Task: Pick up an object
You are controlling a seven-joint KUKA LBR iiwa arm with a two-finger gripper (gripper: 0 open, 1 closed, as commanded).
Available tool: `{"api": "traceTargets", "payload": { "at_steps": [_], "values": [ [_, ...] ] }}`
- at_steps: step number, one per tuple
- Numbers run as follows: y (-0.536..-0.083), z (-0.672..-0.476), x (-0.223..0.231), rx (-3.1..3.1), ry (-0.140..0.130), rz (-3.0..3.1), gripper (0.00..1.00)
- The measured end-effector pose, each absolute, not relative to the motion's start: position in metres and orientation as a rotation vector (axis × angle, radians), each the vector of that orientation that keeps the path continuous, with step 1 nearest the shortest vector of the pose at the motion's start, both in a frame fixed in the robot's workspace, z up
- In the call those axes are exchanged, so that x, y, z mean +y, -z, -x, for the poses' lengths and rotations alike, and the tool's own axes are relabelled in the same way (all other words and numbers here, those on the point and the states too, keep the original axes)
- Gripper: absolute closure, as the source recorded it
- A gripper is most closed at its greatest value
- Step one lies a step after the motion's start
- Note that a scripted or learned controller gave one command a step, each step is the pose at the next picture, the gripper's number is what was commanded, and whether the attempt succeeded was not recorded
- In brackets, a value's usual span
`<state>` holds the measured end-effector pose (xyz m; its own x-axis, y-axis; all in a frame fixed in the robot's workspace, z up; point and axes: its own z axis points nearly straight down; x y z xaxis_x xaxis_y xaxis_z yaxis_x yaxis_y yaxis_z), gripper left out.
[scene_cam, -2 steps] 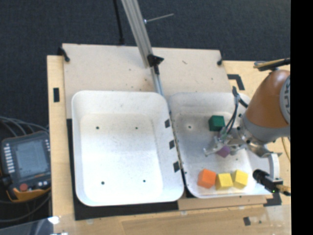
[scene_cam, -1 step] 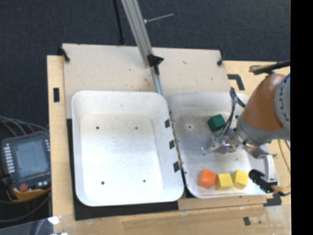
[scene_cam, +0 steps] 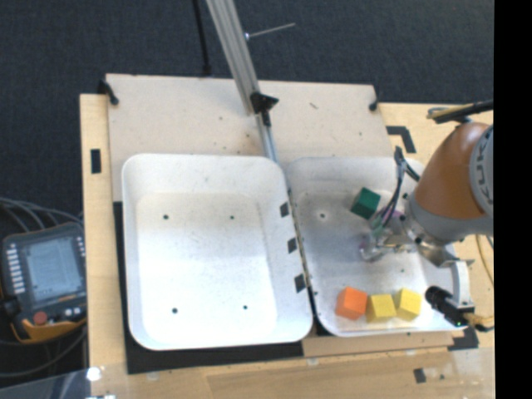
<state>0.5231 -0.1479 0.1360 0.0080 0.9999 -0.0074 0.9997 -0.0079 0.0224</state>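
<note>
Green block (scene_cam: 365, 202) looks like the nearest candidate, sitting tilted in the upper middle of the right bin (scene_cam: 332, 173), just up-left of the gripper (scene_cam: 376, 246). Can't tell from here whether the fingers are wide or narrow, too small and cluttered with cable at the wrist, and nothing visibly between them. Other options: orange block (scene_cam: 352, 302), yellow block (scene_cam: 381, 307) and a second yellow block (scene_cam: 408, 302) lined up along the near wall of the same bin, touching or nearly so. Left bin (scene_cam: 208, 248) has nothing to go for.

Risks as I see them:
- fingers are low over bare bin floor beside the green block, so closing here likely grabs air
- green block sits on an angle, could skid or rotate out on contact
- the row of three is tight against the wall and each other, little room for a finger to get in, may push neighbours
- loose wrist cable hangs near the green block, could snag
</note>
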Motion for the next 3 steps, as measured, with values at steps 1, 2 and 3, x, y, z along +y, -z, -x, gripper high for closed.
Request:
{"api": "traceTargets", "payload": {
  "at_steps": [1,2,3],
  "values": [
    [-0.191,-0.524,-0.139,2.221,-0.006,-2.213,1.00],
    [-0.240,-0.526,-0.140,2.221,-0.006,-2.212,1.00],
    [-0.276,-0.527,-0.141,2.222,-0.005,-2.213,1.00]
  ]
}}
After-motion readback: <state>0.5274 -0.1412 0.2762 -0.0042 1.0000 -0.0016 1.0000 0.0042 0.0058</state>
